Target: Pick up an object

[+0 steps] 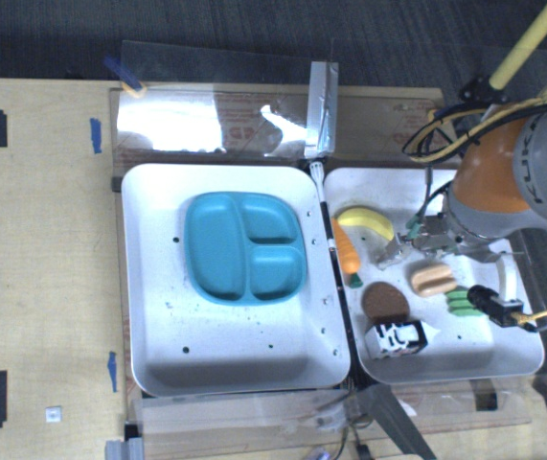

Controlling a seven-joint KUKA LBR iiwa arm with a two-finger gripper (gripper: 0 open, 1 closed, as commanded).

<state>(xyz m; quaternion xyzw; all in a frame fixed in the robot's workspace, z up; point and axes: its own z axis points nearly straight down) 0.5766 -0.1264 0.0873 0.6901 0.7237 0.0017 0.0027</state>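
Desk [43, 257]: light wood, carrying two white bins side by side. Left bin [158, 333] holds a blue divided tray [246, 247], lying flat near the middle. Right bin [503, 353] holds the loose objects and the working end of the arm.

Arm [512, 175]: grey with orange band, entering from the right, standing over the upper right part of the right bin. Gripper [399, 244] is low among the objects, just right of the banana; whether its fingers are wide or narrow cannot be told, and nothing is seen between them.

Objects in right bin: banana [366, 222] at upper left; carrot [347, 254] along the left wall, just below the banana; brown disc [385, 301] at centre; bun [432, 278] just beside it, to the upper right; black-and-white item [399, 335] touching the disc's lower edge; green piece [460, 302] below the bun.
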